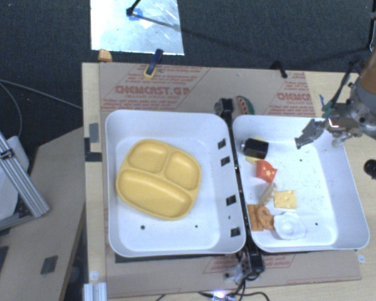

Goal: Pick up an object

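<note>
Along the left side of the right bin [344, 187] lie a black block [255, 148], a red piece [266, 170], a yellow square [285, 199], an orange snack [260, 217] and a clear cup [289, 226]. The end effector [308, 135] hangs over the bin's upper right, apart from them all (open or closed, I cannot tell). The left bin [122, 130] holds a yellow divided tray [158, 178].

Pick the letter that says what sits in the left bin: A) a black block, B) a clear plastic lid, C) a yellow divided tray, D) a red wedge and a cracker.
C: the yellow divided tray lies alone in the left bin, while the small items lie in the right bin.
</note>
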`<state>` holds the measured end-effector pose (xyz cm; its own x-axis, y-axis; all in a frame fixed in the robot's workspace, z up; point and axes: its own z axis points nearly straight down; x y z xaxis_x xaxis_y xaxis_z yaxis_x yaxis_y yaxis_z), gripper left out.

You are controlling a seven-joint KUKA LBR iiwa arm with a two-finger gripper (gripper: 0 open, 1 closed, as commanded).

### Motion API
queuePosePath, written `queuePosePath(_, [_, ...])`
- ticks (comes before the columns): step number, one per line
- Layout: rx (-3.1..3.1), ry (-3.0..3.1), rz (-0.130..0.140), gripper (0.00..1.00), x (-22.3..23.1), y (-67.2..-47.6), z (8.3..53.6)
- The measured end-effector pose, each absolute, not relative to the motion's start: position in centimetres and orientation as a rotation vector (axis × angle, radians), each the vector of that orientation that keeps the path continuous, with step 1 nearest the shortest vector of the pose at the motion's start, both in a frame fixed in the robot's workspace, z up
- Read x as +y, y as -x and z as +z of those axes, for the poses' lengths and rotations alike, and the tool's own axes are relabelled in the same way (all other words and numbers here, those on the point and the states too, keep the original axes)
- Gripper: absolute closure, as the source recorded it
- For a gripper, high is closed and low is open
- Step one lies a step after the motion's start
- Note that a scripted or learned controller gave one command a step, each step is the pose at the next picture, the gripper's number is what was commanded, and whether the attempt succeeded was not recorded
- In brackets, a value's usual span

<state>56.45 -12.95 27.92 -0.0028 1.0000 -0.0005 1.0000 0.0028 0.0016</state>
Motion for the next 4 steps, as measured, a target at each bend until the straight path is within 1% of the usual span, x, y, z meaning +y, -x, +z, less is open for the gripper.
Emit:
queuePosePath(1, [2.237, -2.221, -0.007, 0.0, -8.9, -55.7, 12.8])
queuePosePath(2, [2.218, -2.229, -0.005, 0.0, -15.2, -50.0, 8.2])
queuePosePath(3, [2.228, -2.21, 0.007, 0.0, -10.7, -54.6, 8.5])
queuePosePath(4, [2.211, -2.215, 0.004, 0.0, -17.7, -58.1, 14.7])
